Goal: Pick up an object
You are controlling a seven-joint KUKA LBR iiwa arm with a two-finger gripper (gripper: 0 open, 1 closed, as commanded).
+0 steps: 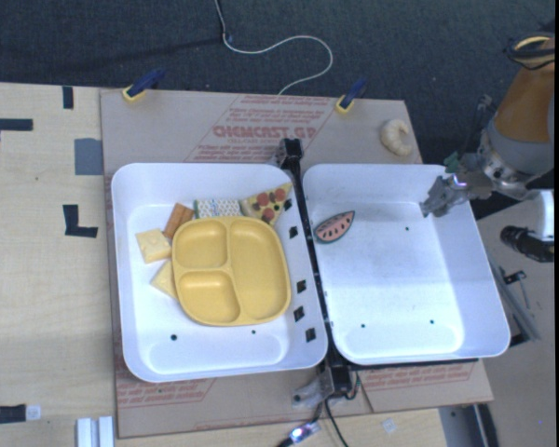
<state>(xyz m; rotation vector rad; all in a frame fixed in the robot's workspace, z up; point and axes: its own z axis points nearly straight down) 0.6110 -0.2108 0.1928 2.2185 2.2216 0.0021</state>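
Right now the pincer (436, 200) hangs over the top-right corner of the right bin (447, 287), at the end of the arm (522, 119); too small and dark to tell how it stands, and nothing visible in it. Nearest target is the watermelon slice (334, 226), lying flat in the right bin near its left wall, well apart from the pincer.

Left bin (130, 250) holds a yellow divided plate (231, 270) with crackers (154, 245), a brown stick (178, 219) and a pizza slice (268, 202) packed around its top and left edges. Bagel-like piece (397, 136) sits outside on the surface above the right bin.

Risks, as I judge them:
- Slice is thin and flat, so the tips may close above it or skid it along the smooth bin floor.
- It lies close to the divider wall, so a descent slightly left could clip the rim.
- Going for the left bin instead is worse: items are crowded and partly tucked against the plate, so a grab may nudge the plate or catch two things.
- Plate itself looks too broad for a clean pinch except at the rim.
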